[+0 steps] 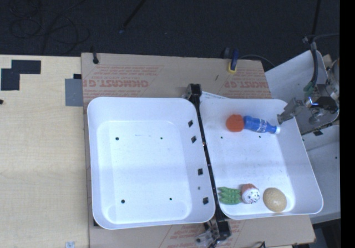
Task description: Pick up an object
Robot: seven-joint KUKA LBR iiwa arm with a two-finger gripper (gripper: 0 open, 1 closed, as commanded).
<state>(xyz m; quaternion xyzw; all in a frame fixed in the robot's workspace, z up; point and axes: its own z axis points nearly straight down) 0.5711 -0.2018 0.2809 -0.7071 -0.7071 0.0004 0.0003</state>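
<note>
**Objects lie in the right bin; the tool is hard to read at the frame's edge**

An orange ball (234,123) lies in the right bin (294,158), touching a blue bottle (259,125). Along the near wall sit a green toy (228,195), a white and red object (250,193) and a tan egg-shaped item (274,199). The tool (317,104) is beyond the bin's right rim, partly cut off and blurred; I cannot tell its opening. The left bin (100,130) lies beside on the tabletop (39,158).

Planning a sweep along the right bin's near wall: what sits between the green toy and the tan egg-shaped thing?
In the camera view, a small white ball with red spots lies between the green toy and the tan egg-shaped thing.
</note>
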